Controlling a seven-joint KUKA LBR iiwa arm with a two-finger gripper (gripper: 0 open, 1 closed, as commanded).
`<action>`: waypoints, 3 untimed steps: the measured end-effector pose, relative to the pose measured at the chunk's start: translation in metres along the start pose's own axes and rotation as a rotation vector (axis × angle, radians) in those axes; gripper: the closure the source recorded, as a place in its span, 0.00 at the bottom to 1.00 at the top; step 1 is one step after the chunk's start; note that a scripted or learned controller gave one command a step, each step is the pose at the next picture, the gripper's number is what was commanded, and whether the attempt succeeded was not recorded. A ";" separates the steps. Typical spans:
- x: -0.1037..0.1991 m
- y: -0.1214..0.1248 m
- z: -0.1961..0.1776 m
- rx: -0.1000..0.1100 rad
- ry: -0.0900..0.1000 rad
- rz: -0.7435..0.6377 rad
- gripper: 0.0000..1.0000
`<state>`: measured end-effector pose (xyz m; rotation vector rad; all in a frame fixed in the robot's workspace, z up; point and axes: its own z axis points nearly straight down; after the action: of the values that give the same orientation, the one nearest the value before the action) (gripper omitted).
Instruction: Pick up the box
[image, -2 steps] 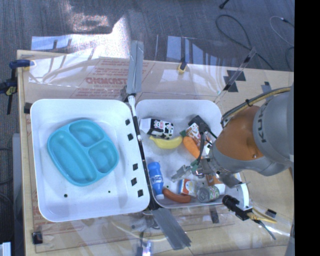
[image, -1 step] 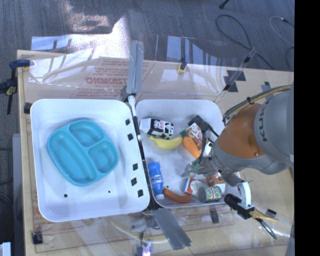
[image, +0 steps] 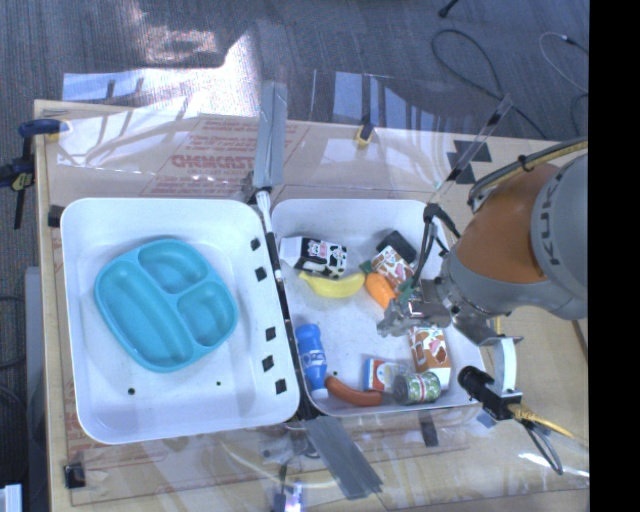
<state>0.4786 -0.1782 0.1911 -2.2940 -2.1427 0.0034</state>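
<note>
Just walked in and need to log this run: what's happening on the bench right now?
A grey KUKA arm reaches in from the right, its gripper low over the right bin, which holds mixed toy groceries. It sits beside a small brown-and-white box near the bin's right wall, with a banana, a carrot and a blue bottle around. Nothing can be seen between the fingers, so the box looks not yet picked up. The left bin holds a blue divided plate.
</note>
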 end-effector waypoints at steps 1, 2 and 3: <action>0.097 -0.008 0.002 0.004 0.000 0.020 1.00; 0.088 -0.005 0.084 -0.008 -0.001 -0.173 1.00; 0.074 -0.005 0.083 -0.015 -0.023 -0.154 0.00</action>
<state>0.4780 -0.1040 0.1082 -2.1400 -2.3329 0.0128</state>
